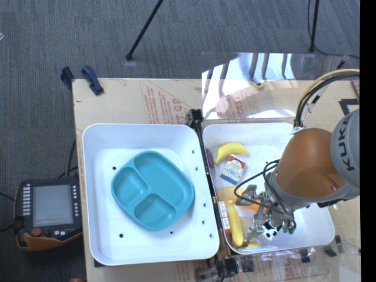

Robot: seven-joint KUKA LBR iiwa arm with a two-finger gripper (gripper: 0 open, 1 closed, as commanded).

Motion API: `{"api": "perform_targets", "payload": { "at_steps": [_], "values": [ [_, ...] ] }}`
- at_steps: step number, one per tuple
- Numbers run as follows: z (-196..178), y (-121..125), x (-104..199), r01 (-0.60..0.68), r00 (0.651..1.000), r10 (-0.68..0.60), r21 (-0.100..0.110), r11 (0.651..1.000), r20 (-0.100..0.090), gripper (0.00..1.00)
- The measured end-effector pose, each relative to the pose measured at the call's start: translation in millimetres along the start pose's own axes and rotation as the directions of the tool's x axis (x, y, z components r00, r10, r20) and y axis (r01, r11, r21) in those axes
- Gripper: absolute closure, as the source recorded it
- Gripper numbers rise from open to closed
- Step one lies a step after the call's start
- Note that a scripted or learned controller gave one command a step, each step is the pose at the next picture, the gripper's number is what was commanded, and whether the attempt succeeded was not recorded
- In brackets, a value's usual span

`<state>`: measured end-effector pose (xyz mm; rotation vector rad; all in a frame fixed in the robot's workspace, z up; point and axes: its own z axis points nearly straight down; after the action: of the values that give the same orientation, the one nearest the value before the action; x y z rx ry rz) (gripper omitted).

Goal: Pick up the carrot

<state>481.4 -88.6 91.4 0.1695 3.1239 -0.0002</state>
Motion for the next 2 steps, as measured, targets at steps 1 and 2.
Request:
{"api": "perform_targets", "payload": {
  "at_steps": [1, 2],
  "values": [
    [-9.5, 1.4, -0.1, 0.003, 1.0, -0.003, -0.001, 1.0, -0.001, 1.0],
    [0.2, 5.3, 5.1, -0.437, 0.899, 0.438, 0.007, 0.899, -0.008, 1.0]
  ]
}}
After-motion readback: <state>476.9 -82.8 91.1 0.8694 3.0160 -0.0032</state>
